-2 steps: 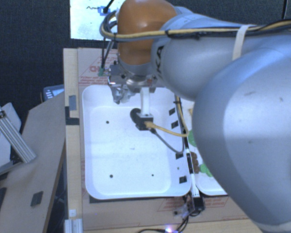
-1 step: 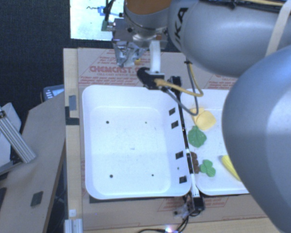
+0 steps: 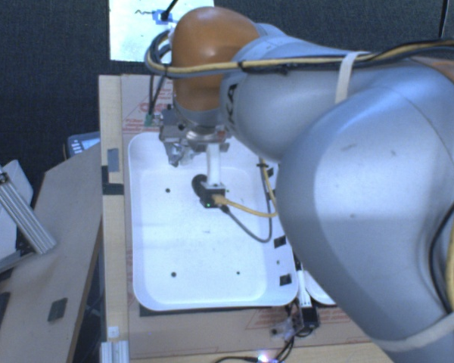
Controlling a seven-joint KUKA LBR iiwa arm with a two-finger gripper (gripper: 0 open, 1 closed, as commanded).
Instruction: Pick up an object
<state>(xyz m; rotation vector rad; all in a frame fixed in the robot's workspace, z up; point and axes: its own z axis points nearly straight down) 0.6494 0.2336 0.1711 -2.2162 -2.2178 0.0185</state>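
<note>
Tan bench (image 3: pixel 113 255), shallow white bin (image 3: pixel 183 242) lying flat on it; dark specks on its floor

Robotics lab: grey industrial arm (image 3: pixel 363 172) over a white bin (image 3: pixel 147 233) on a bench (image 3: pixel 113 293), dark fabric backdrop (image 3: pixel 45 51), aluminium framing rail (image 3: pixel 19 206).

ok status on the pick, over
Gripper low over far end of white bin, open or shut unclear. Can't make out a pick target. Arm blocks the view right of that bin.
</note>
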